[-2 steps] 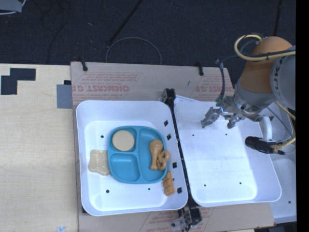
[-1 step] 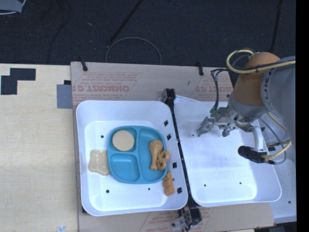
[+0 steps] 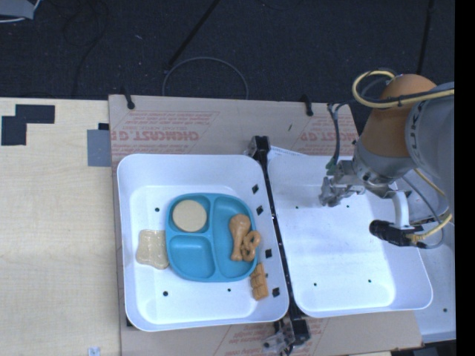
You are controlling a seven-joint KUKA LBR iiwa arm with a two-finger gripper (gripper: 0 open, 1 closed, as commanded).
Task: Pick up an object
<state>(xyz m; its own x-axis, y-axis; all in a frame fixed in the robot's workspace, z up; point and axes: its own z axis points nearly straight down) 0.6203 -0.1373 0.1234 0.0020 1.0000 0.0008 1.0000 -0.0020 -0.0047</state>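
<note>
While I watch from above, nearest me in the left white plastic bin [image 3: 141, 302] a small tan ridged food piece [image 3: 258, 281] lies by the bin's near right corner, just beside the blue three-compartment plastic plate [image 3: 199, 262]. A pale bread-like slab [image 3: 152, 248] touches the plate's left edge. On the plate, a knobbly tan pretzel-like toy [image 3: 243, 237] fills the right compartment and a round beige disc [image 3: 189, 215] the far-left one. The two-finger gripper [image 3: 332, 193] hangs over the right white bin [image 3: 356, 295], near its far edge; I cannot tell its jaws' state.
</note>
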